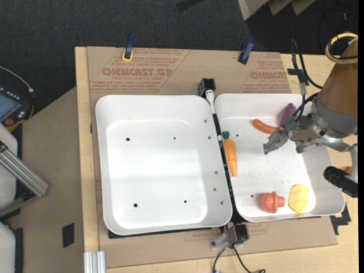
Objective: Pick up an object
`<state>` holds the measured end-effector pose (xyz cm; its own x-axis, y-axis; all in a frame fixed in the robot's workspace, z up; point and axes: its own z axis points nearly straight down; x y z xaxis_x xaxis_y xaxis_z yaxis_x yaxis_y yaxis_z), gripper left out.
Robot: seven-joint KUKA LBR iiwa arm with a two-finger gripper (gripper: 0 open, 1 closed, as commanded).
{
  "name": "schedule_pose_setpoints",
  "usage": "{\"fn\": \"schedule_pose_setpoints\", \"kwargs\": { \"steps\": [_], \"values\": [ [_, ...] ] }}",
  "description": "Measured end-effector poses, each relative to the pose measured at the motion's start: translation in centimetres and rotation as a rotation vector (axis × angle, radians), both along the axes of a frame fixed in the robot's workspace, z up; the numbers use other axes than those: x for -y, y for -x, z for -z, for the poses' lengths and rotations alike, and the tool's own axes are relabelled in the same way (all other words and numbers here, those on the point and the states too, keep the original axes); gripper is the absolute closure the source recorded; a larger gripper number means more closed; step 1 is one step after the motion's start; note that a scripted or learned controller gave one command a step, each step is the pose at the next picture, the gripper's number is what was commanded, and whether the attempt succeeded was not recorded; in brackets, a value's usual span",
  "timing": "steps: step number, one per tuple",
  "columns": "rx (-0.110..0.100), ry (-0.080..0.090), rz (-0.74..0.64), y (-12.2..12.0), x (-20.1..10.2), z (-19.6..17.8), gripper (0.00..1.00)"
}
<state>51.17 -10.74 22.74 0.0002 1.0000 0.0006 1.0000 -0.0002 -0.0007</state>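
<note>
The right bin (pixel 318 169) holds several objects. An orange carrot (pixel 230 157) lies along its left wall. A small orange sausage-shaped piece (pixel 263 125) and a purple object (pixel 287 114) rest near the back. At the front lie a red object (pixel 272 202) and a yellow lemon-like object (pixel 300 198). My gripper (pixel 277 141) hangs over the middle of the right bin, just in front of the orange piece and to the right of the carrot. Nothing is visibly held in it.
The left bin (pixel 114 152) sits beside the right one on a cardboard sheet (pixel 170 67), which is clipped down at the back. The grey arm with its orange band (pixel 341 84) comes in from the right over the right bin's back corner.
</note>
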Motion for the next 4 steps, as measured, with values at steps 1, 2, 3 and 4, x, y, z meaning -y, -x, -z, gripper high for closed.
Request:
{"fn": "schedule_pose_setpoints", "kwargs": {
  "steps": [1,2,3,4],
  "values": [
    [0.003,0.003,0.003,1.3,5.9,-0.8,0.0],
    [0.004,0.003,0.0,3.2,11.4,-3.3,0.0],
    [0.002,-0.003,-0.003,-1.6,11.4,13.3,0.0],
    [0.0,0.001,0.002,3.5,11.6,3.6,0.0]
  ]
}}
